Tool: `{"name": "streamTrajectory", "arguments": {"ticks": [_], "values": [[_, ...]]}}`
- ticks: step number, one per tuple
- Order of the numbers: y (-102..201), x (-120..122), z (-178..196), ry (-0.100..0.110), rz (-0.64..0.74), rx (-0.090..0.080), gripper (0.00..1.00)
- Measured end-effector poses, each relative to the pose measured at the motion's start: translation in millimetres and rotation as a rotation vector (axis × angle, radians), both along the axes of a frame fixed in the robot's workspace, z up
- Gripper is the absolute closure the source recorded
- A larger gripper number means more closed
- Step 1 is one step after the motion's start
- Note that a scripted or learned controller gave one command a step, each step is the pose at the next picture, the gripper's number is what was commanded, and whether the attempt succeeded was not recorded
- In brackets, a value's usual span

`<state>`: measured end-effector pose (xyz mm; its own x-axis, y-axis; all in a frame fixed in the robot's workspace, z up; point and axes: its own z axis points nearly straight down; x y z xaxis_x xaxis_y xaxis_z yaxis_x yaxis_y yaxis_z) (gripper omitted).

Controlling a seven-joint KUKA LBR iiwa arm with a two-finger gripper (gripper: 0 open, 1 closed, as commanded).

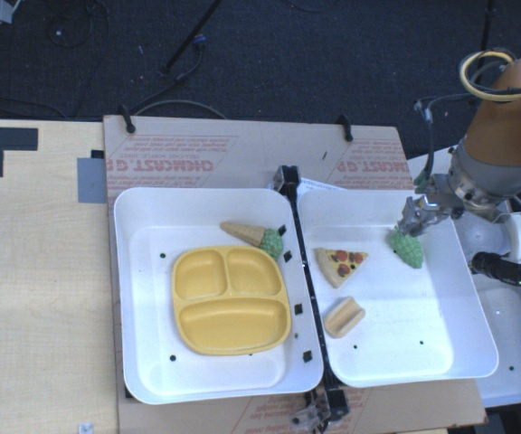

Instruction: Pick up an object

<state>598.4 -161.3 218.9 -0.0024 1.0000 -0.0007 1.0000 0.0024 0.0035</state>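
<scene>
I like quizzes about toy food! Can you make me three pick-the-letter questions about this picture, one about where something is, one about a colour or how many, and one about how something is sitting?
1. Where is the pizza slice?
A. In the right bin
B. On the yellow plate
C. On the wooden bench

2. How many compartments does the yellow plate have?
A. One
B. Three
C. Five

3. How does the green grape bunch sit?
A. Stacked on the bread roll
B. Inside the yellow plate
C. On the right bin's floor, just below the gripper

Answers:
1. A, the pizza slice lies right of the divider between the bins, above the bread roll.
2. B, two small sections sit at the top and one wide section at the bottom.
3. C, the grapes rest on the white floor right under the gripper.
</scene>
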Motion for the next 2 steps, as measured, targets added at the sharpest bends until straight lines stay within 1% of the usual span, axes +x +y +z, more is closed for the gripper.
{"name": "streamTrajectory", "arguments": {"ticks": [1,2], "values": [[-7,-7,50,0.0,-0.004,-0.001,1.0],[40,-29,50,0.008,0.002,0.003,1.0]]}}
